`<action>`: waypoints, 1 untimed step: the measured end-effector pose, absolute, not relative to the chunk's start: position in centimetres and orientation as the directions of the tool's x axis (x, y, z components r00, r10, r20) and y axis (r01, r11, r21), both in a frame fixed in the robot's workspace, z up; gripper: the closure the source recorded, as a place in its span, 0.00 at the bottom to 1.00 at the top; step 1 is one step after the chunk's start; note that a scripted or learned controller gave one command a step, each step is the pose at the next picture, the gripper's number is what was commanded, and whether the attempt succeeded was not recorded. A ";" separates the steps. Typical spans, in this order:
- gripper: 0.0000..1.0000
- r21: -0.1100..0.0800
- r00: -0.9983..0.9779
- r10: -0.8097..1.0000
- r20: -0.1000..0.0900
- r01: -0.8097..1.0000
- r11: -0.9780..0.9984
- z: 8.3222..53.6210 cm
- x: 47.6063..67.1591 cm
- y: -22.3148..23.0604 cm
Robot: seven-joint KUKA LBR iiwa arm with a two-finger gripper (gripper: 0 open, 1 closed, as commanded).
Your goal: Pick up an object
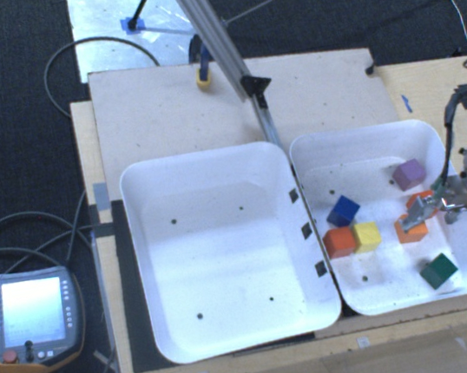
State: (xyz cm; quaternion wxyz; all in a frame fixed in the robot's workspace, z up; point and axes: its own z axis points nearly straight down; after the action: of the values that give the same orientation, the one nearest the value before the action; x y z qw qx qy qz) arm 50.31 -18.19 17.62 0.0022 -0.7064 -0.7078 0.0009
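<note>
Reaching in from the right, the gripper (419, 211) sits low in the right bin (367, 144), right over an orange block (412, 230). Whether it is clamped on that block or loose above it, I cannot tell; metal and orange blur together there. Just above it lies a purple block (409, 173). Left of the orange one, a yellow block (367, 235) touches a second orange block (340, 242), with a blue block (343, 210) close above them. A green block (440, 270) rests near the front rim. The left bin (226, 248) sits alongside. The risk, as I judge it: the grip looks off toward the block's upper edge, so a lift could tip it out, or nudge it toward the yellow neighbour.
</note>
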 end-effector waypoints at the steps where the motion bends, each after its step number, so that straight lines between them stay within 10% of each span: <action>1: 0.00 -0.004 -0.002 1.000 0.002 1.000 0.002 11.7 50.0 -17.4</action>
State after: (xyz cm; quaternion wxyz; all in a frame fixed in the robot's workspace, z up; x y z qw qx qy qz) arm 50.03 -17.44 11.66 0.0022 -0.7063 -0.7079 0.0008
